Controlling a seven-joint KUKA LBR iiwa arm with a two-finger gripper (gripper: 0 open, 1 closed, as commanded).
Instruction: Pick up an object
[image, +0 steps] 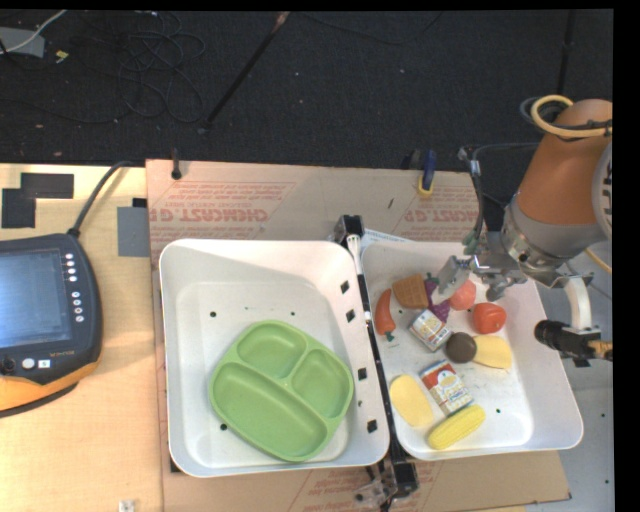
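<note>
My gripper (472, 280) hangs low over the back of the right bin (555, 420), open, at the end of the grey and orange arm. Just below its fingertips lies a pinkish-red round piece (463, 296), with nothing visibly held between the fingers. A red tomato (488, 318) sits right of that piece. A brown bread piece (410, 292) and a purple piece (433, 291) lie to its left. Nearer the front are a small labelled box (430, 329), a dark brown ball (460, 347) and a yellow wedge (493, 352).
Also in the right bin are an orange-red piece (384, 313) by the dividing wall, a yellow lemon (410, 401), a red-labelled can (446, 387) and a corn cob (456, 428). A green divided plate (282, 390) lies in the left bin (200, 280). A tablet pendant (40, 310) rests far left.
</note>
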